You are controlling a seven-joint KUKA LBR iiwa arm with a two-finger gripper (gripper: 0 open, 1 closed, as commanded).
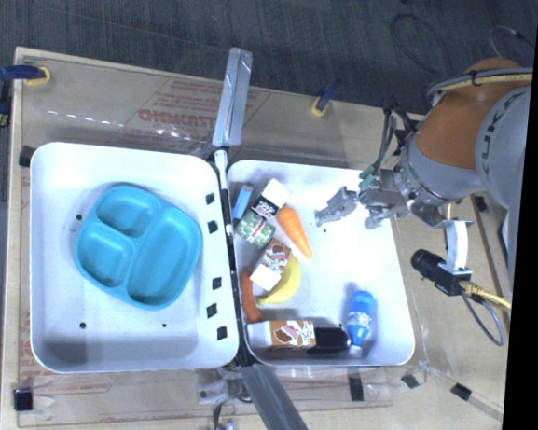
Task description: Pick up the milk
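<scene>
The gripper [355, 210] hangs over the right bin [397, 267] near its far right corner, its two fingers [335, 208] spread apart with nothing between them — bare white floor shows below. The milk [272, 264], a small carton with a white body and a brown-and-red printed panel, lies toward the bin's left wall about midway along it, well apart from the fingers. Its long axis runs on a slant, the white end toward the near left, the printed end toward the far right. It touches a banana [287, 281] on its right — a carrot [295, 230] lies just beyond. A blue bottle [359, 317] rests near the near right corner. The left bin [44, 330] carries a blue divided tray [139, 244].
</scene>
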